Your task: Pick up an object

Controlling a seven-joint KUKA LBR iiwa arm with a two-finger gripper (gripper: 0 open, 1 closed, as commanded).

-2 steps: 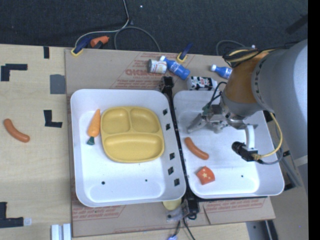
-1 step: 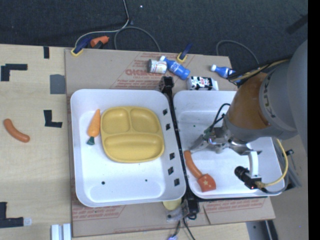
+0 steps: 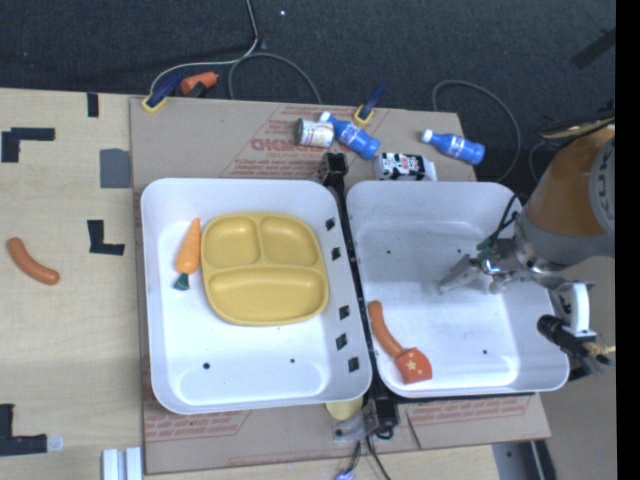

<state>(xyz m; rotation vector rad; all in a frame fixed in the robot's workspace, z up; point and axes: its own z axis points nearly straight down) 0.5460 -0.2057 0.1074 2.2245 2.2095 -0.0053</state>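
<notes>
In the right bin [image 3: 500, 203] my gripper [image 3: 463, 274] hangs over the bare middle of the floor, open, with nothing between its fingers. An orange sausage-shaped toy [image 3: 381, 330] lies at the bin's front left, and a small red block [image 3: 415, 366] touches its lower end. Both are well to the left of and nearer than the gripper. In the left bin [image 3: 160, 298], a yellow divided plate [image 3: 265, 269] sits with a toy carrot [image 3: 188, 247] just to its left.
The grey arm with its orange band [image 3: 572, 193] covers the right bin's right edge. Behind the bins, two blue bottles [image 3: 357, 138] [image 3: 455, 147], a white bottle [image 3: 316, 131] and a small black-and-white item [image 3: 405, 167] lie on the cardboard. An orange sausage [image 3: 32, 261] lies on the bench far left.
</notes>
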